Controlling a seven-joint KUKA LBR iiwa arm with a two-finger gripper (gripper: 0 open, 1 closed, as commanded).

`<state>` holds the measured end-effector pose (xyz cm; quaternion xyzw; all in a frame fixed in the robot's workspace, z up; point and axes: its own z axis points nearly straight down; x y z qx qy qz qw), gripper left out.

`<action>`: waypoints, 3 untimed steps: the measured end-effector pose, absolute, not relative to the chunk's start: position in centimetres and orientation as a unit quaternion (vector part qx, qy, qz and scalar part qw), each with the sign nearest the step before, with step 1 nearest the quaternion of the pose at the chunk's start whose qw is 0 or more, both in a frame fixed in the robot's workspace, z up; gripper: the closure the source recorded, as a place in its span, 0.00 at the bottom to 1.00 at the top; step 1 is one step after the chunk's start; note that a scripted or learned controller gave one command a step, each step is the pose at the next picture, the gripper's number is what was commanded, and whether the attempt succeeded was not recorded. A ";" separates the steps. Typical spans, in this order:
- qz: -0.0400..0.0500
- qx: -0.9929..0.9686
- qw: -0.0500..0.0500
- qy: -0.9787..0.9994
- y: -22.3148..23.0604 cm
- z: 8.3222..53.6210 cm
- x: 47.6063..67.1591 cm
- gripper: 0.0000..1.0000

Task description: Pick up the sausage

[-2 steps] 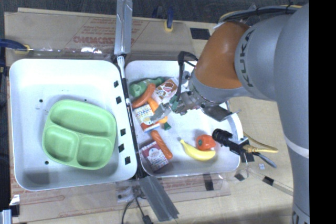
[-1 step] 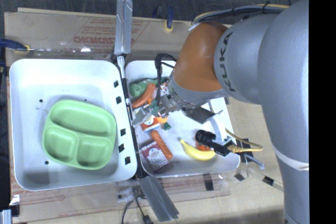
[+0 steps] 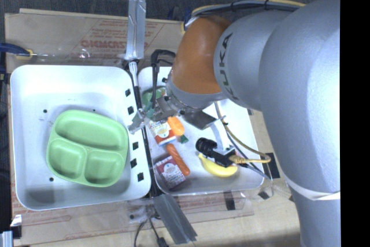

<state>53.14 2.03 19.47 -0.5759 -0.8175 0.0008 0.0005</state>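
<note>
- My gripper [image 3: 149, 114] sits low at the far-left corner of the right bin [image 3: 203, 189], close against the wall it shares with the left bin [image 3: 29, 124]. My own wrist and orange band cover most of it, so I cannot tell whether it is open or closed, and I see nothing held in it.
- Just beside the gripper, toward the camera, lies a small orange-and-white carton [image 3: 163, 131]. It is the thing nearest to me, and it is not what I am after.
- The sausage [image 3: 179, 160] comes next: a short reddish-orange piece on the floor of the right bin, lying at a slant, apart from my gripper with the carton between us.
- A dark red packet [image 3: 169, 174] touches or almost touches the sausage on the near-left side, up against the front rim.
- A banana [image 3: 218, 168] lies to the right of the sausage, near it but apart.
- Farthest off, in the left bin, a green divided plate [image 3: 87, 147] rests alone and has no part in this job.
- As I judge it, the pick is not yet made. The sausage rests on the bin floor, ungripped. What is left is to get over it, come down clear of packet and carton, close on it and lift.
</note>
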 end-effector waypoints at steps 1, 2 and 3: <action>0.000 -0.618 0.000 -0.786 1.4 19.1 54.3 0.00; 0.001 -0.588 0.001 -0.809 -2.3 19.1 63.2 0.00; 0.005 -0.608 -0.009 -0.794 5.3 13.7 61.3 0.00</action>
